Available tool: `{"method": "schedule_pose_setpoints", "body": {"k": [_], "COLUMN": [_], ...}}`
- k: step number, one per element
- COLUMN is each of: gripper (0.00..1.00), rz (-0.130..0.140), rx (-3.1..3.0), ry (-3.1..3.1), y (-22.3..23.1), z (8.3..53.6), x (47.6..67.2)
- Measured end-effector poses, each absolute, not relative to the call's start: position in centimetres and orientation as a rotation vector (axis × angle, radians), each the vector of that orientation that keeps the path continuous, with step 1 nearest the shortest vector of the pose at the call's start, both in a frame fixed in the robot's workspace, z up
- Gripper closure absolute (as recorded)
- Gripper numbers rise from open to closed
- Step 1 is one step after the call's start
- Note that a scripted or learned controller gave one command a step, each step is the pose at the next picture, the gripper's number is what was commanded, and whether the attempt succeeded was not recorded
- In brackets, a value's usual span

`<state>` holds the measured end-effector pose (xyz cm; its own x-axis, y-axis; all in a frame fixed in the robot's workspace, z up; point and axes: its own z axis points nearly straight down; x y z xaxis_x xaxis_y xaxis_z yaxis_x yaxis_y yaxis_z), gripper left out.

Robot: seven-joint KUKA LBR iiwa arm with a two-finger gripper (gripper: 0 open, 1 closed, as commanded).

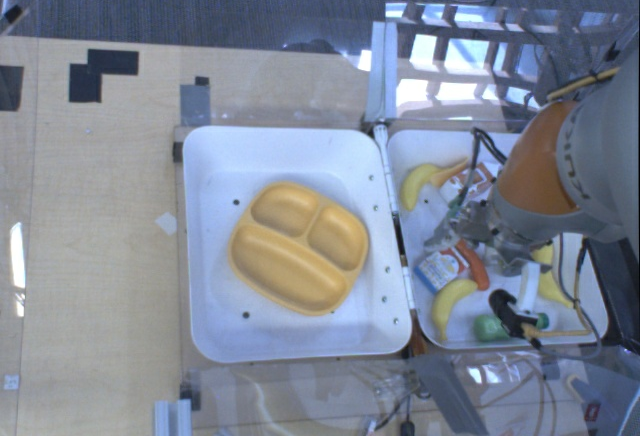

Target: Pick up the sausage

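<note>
arm (560,164) bent low, wrist above sausage (472,264)

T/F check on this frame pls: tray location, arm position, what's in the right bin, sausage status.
1. The yellow divided tray lies in the left bin. True.
2. The tray holds a banana. False: its compartments show no food; the bananas lie in the right bin.
3. The arm is over the right bin. True.
4. The sausage sits in the left bin. False: the orange-red piece lies in the right bin, just below the pincer.
5. A green item lies near the right bin's front edge. True.
6. The sausage is lifted clear of the bin. False: it lies among the other items, beside a blue-and-white packet.
</note>
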<state>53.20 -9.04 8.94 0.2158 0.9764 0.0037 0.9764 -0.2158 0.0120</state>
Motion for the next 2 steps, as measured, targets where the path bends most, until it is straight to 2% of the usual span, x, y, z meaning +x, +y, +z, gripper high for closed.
{"method": "schedule_pose_setpoints", "body": {"k": [1,2], "gripper": [1.0,1.0], "rz": [0.027,0.008], "rx": [2.437,2.324], "ry": [1.962,2.107], "y": [-8.9,-3.5], "z": [10.2,23.9], "x": [53.5,52.8]}}
